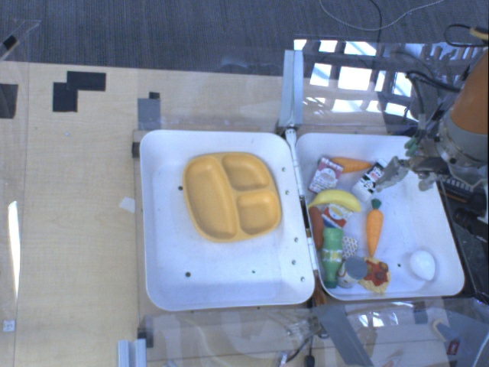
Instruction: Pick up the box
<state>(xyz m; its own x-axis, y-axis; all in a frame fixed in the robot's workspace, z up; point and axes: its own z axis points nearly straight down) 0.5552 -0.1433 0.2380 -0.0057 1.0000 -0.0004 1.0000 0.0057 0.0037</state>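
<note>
- Right bin [443, 281], lower right of the frame: white egg [422, 264] near its lower right corner; a pizza slice [374, 275] and a grey round item [353, 268] along the near wall.
- Green bottle [331, 252], upright in the picture, lying along the bin's left wall.
- Carrot [373, 232], orange with a green top, mid-bin, pointing toward the frame's bottom.
- Banana [336, 199], yellow, curved, just above the bottle.
- Box [326, 175]: small carton, red and white printed faces, tilted, in the upper left part of the right bin, just above the banana, beside a second carrot [353, 164].
- Claw [386, 176]: at the bin's upper middle, right of the box and apart from it; whether it is spread or closed I cannot tell.
- Left bin [160, 281]: holds a yellow divided tray [229, 195] with three compartments.
- Bench [69, 205]: pale wood, black marks at upper left.
</note>
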